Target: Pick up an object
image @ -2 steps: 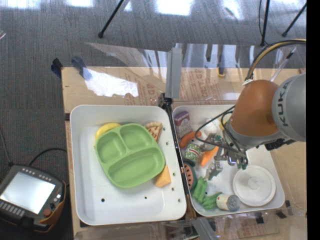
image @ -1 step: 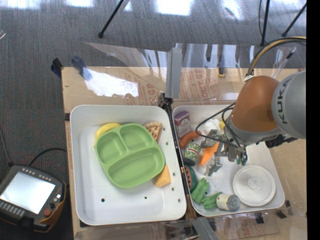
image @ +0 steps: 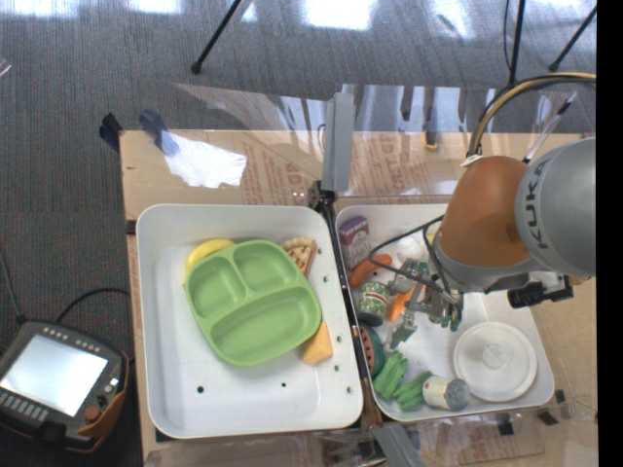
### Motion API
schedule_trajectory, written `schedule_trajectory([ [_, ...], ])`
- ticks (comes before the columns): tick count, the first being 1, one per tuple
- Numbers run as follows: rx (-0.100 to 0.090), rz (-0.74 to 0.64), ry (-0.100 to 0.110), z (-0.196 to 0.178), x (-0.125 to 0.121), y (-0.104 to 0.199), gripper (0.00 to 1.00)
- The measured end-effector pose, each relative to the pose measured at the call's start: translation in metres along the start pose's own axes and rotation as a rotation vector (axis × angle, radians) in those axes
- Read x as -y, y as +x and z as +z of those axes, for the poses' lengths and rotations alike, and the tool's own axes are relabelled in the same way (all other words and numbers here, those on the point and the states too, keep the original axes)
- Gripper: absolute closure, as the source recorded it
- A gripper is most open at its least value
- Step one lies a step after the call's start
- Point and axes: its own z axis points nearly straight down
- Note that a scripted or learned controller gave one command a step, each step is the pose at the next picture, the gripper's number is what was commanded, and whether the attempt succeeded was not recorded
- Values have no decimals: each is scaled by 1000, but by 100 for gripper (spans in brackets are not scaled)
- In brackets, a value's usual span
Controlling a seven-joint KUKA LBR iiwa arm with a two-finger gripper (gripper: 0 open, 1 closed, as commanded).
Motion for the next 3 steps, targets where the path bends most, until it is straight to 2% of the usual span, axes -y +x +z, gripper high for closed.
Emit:
schedule_trajectory([
  [1, 2, 19, 4, 0, -1, 0, 0],
  [3, 2, -72, -1, 0, -1, 4, 0],
])
